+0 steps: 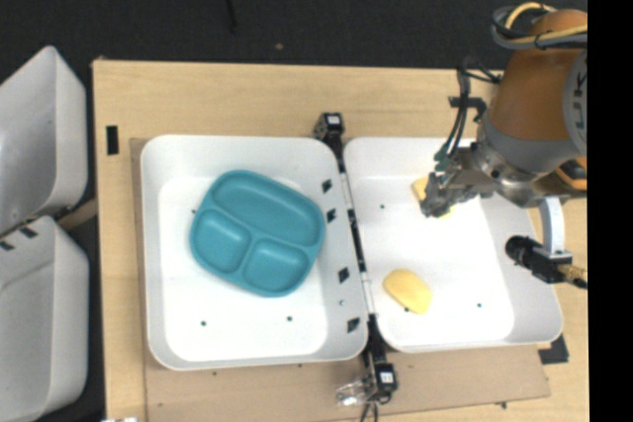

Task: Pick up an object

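Observation:
A yellow rounded object (406, 292) lies in the right bin (495, 326), near its front left. A second small yellow piece (423, 187) shows at the gripper's tip, partly hidden by it. My gripper (438, 201) hangs low over the right bin's back middle, right at that piece. I cannot tell whether the piece sits between the fingers or just beside them. A teal divided plate (258, 232) rests in the left bin (168, 331).
The grey and orange arm (534, 114) covers the right bin's back right corner. A black fitting (529, 255) juts over the bin's right side. Black clips (329, 126) mark the divider between the bins. White blocks (35, 143) stand off the bench at left.

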`<state>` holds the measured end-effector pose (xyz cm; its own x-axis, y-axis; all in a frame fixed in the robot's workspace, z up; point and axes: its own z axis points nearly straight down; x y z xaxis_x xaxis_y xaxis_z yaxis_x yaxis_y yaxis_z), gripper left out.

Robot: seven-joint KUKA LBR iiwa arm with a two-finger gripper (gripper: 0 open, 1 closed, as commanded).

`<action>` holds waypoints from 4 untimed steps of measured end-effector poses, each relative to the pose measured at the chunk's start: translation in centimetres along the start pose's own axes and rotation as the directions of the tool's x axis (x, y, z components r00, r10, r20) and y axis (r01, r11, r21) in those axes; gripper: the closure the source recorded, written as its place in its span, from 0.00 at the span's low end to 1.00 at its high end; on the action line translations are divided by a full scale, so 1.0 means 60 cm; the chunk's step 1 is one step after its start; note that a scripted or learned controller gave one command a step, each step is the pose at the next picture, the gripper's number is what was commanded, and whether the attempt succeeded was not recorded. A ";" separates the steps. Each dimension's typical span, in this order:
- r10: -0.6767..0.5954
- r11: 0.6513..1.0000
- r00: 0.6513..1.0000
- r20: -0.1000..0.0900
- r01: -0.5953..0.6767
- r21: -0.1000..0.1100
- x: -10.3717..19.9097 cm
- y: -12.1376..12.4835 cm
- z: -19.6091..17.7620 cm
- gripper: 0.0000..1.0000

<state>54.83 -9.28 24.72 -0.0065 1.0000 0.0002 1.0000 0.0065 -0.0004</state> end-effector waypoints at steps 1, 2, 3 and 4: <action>0.000 1.000 1.000 0.000 0.000 0.000 0.098 0.019 0.001 1.00; 0.001 1.000 1.000 0.002 -0.001 0.000 0.177 0.033 0.016 1.00; 0.001 1.000 1.000 0.001 -0.001 0.003 0.273 0.011 0.023 1.00; 0.002 1.000 1.000 0.000 -0.002 0.000 0.292 0.020 -0.004 1.00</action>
<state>55.88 8.24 24.99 -0.0045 1.0000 0.0002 1.0000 0.0045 -0.0007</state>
